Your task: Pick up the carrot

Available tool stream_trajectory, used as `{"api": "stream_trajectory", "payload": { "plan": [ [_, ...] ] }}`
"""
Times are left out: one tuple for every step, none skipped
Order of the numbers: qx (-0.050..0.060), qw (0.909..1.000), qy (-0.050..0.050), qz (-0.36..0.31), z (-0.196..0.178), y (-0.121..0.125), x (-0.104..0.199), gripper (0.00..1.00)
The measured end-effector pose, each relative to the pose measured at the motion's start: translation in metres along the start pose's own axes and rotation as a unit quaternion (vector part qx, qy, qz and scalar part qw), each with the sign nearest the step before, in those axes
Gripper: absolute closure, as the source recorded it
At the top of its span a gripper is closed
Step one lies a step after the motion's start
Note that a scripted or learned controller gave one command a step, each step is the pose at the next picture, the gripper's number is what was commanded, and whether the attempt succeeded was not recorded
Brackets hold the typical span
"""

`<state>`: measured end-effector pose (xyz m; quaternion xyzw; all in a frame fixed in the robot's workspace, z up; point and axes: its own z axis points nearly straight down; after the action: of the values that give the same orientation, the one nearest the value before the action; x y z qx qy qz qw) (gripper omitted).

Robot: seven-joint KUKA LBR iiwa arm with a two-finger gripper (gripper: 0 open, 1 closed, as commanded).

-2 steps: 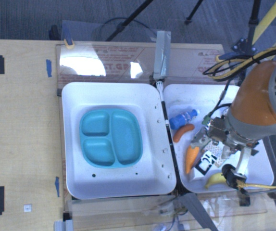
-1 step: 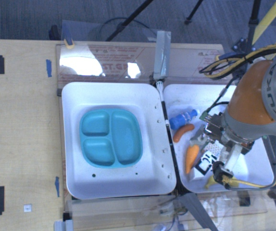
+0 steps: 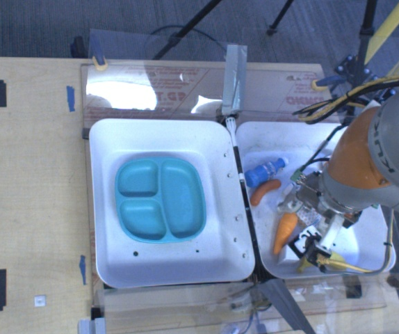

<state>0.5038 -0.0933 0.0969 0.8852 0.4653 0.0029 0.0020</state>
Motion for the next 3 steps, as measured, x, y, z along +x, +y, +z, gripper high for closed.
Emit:
{"api": "stream_trajectory", "payload": {
  "plan": [
    [0.0,1.0,-0.002,0.002,-0.008,0.001,-0.002,1.0],
    [-0.003,0.9996,0.005,-0.029,0.004,0.003,-0.014,1.0],
    [-0.004,0.9999,0.0,0.01,0.005,0.012,0.001,1.0]
  ]
}}
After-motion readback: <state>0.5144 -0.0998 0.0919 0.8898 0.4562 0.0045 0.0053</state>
